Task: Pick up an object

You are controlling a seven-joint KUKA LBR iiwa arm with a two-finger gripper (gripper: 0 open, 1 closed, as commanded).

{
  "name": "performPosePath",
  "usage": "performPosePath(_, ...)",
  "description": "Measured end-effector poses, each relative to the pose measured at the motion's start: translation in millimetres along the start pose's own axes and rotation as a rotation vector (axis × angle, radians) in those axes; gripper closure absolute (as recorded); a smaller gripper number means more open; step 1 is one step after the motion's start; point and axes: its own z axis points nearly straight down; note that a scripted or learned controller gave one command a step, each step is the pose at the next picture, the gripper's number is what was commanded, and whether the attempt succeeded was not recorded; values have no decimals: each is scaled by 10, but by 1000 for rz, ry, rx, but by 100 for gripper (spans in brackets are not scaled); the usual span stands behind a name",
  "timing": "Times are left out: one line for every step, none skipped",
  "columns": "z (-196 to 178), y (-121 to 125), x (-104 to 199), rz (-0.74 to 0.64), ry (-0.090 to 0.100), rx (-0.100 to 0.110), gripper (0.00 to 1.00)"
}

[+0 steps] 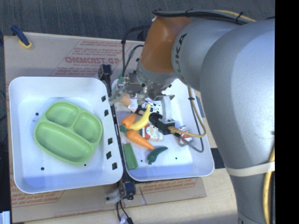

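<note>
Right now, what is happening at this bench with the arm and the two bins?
The grey arm reaches in from the right and hangs over the right bin, with its gripper low over the far end of a pile of toy food. A banana, a carrot and a green pepper lie there. The left bin holds a green divided plate.

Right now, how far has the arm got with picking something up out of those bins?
Done: the arm has reached over the right bin, and its gripper sits low at the pile's top edge. In hand: nothing I can confirm; the wrist hides the grip. Left: the banana, carrot and green pepper lie in the bin, so a lift remains. The green plate lies in the left bin.
</note>
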Motion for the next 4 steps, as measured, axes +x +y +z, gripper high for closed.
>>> performPosePath(-5,-837,80,-1,1,-2,0)
performPosePath(-6,-835,81,0,1,-4,0)
performPosePath(-294,-794,-210,2,2,-5,0)
performPosePath(-113,-1109,1001,-5,2,-4,0)
